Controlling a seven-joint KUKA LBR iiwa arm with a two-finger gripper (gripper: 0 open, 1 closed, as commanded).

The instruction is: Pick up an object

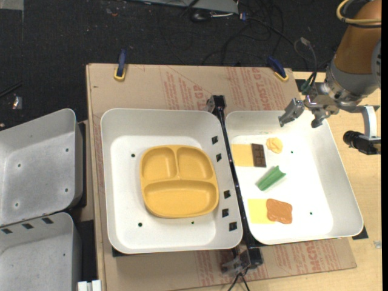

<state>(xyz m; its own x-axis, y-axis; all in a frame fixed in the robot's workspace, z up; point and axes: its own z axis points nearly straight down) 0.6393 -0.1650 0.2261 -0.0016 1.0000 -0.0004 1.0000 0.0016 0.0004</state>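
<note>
Two white bins sit side by side on the counter [157, 83], which is a cardboard sheet. I see the tool [302, 115] over the far right part of the right bin [339, 180], above its upper rim. Its two fingers stand apart, open, with nothing between them. An orange band on the arm [357, 47] shows above the wrist, at the frame's right.

Candidate objects all lie in the right bin, below and left of the tool as the camera sees it:
- small yellow piece [274, 145], nearest the tool, just down-left of it, apart from the fingers.
- dark brown bar [258, 155], left of the yellow piece, resting on the edge of a pale yellow square [242, 155].
- green block [270, 178], tilted, further below the tool, near the bin's middle.
- orange-brown piece [279, 211], farthest from the tool, overlapping a second pale yellow square [256, 211].

None of these touches the tool.

Left bin [121, 138], well to the tool's left, holds a yellow divided plate [179, 182] with three compartments. Black clips [225, 194] run along the seam between the bins. Blue-and-yellow clamps [120, 65] grip the counter's far edge. Grey metal trays [36, 162] lie off the counter, farthest left of the tool.
</note>
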